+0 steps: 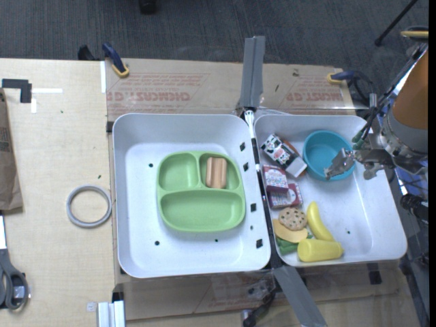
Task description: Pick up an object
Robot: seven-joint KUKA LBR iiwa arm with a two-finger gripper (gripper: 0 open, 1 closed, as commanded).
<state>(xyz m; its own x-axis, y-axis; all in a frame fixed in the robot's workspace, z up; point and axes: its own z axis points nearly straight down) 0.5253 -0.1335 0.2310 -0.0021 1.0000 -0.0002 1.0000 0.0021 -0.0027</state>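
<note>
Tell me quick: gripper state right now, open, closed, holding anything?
Gripper: over the blue bowl in the right bin; open or closed cannot be told, and nothing is seen held.

The green divided plate (pixel 201 199) lies in the left bin (pixel 129 203), a hot dog (pixel 216 172) in its upper right compartment. Right of the plate, in the right bin (pixel 381 230), the hand (pixel 343 163) hovers over a blue bowl (pixel 320 150). Below the bowl lie a banana (pixel 317 221), a cookie (pixel 293 218) and a yellow cylinder (pixel 319 250).
</note>
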